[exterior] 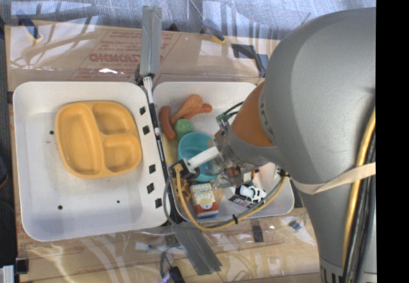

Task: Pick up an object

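Fingers hidden, gripper (pixel 192 170) above juice carton (pixel 204 199)

Faint red printed lettering runs across the flattened brown cardboard sheet (pixel 115 52) behind the two white bins, but it appears mirrored and cannot be read. The small carton with an orange-and-white label (pixel 204 199) carries print too small to make out.

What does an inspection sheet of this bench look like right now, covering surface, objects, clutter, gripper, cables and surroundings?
Surface: two shallow white bins side by side, left bin, right bin.
Job's things: right bin holds an orange drumstick-shaped toy, small green ball, teal plastic cup, small printed carton, black-and-white cow toy.
Clutter: yellow divided plastic tray in left bin.
Gripper: gripper low over right bin, near the cup.
Cables: yellow hose looping at the right bin's front.
Surroundings: cardboard sheet behind the bins.
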Motion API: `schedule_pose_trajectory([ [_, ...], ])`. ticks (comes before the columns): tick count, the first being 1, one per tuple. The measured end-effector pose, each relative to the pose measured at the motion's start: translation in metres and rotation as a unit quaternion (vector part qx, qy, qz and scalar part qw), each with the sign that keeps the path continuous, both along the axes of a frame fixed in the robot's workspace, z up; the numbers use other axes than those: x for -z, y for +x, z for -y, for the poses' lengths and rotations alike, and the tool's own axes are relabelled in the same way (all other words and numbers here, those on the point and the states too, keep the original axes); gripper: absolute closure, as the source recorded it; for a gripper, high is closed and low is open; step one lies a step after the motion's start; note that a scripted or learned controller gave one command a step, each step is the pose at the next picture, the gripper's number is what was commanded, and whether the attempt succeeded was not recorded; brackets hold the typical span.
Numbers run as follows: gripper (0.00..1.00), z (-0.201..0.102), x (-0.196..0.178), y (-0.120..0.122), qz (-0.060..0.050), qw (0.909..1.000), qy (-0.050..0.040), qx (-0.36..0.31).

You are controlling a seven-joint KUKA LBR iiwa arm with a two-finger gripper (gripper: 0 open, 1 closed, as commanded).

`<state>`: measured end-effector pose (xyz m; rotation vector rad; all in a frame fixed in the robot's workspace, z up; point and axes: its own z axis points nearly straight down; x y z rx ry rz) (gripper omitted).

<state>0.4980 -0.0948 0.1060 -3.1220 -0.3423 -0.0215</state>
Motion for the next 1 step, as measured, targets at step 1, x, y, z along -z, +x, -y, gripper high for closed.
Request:
schedule_pose_trajectory([
  [1,1.0,-0.0165,-0.1337,-0.0186,-0.006,0.9963,-0.0005,-0.086],
])
